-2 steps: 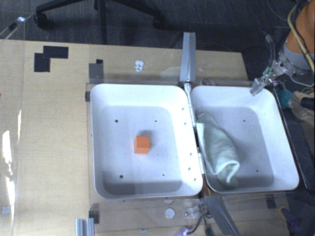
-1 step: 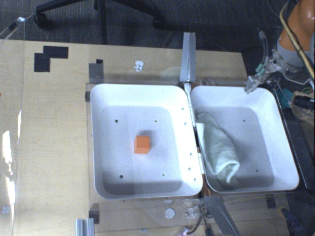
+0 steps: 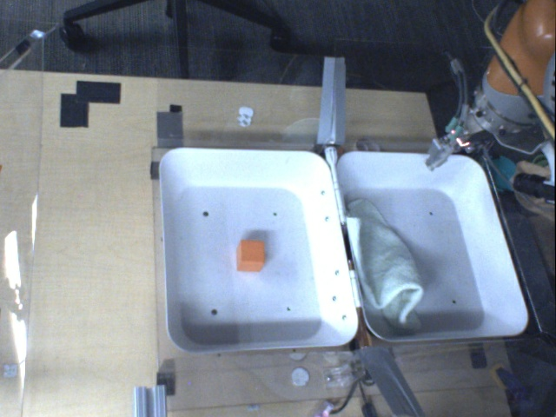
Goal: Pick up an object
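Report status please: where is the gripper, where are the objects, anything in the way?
Gripper over right bin's far rim, holding nothing visible. Orange cube in left bin, untouched. Towel in right bin, by the divider. Nothing blocking.

The orange block (image 3: 251,255) sits alone near the middle of the left bin (image 3: 187,320), with bare white floor all around it. In the right bin (image 3: 495,259), a rolled towel (image 3: 385,263) fills the 9 o'clock side. The 3 o'clock side is bare.
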Tool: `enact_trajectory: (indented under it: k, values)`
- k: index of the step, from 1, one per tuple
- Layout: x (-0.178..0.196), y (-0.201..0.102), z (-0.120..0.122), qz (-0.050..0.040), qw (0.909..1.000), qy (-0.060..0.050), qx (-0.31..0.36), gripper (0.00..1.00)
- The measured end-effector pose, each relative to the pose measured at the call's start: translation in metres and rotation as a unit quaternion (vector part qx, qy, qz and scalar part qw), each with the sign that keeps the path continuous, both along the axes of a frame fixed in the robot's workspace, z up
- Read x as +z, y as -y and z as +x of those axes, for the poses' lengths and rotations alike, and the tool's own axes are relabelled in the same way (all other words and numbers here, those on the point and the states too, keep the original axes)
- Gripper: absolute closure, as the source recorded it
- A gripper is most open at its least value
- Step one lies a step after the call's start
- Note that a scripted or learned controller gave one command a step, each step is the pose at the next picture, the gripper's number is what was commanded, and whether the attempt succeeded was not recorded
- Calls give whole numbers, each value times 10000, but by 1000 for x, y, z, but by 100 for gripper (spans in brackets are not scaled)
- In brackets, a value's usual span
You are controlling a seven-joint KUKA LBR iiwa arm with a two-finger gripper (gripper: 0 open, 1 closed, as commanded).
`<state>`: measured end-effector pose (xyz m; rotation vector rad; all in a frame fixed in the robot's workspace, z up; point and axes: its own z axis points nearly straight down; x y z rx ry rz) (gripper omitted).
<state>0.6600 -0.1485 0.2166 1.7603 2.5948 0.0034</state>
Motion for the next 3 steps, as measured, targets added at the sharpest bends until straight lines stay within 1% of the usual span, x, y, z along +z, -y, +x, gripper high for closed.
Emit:
enact_trajectory:
  k: [1,2,3]
  values:
    - [-3,-15,10,-3,9999,6,119,100]
    - [-18,-11,10,-3,9995,-1,331,100]
    - [-22,-20,-19,0,9948,-4,1014,100]
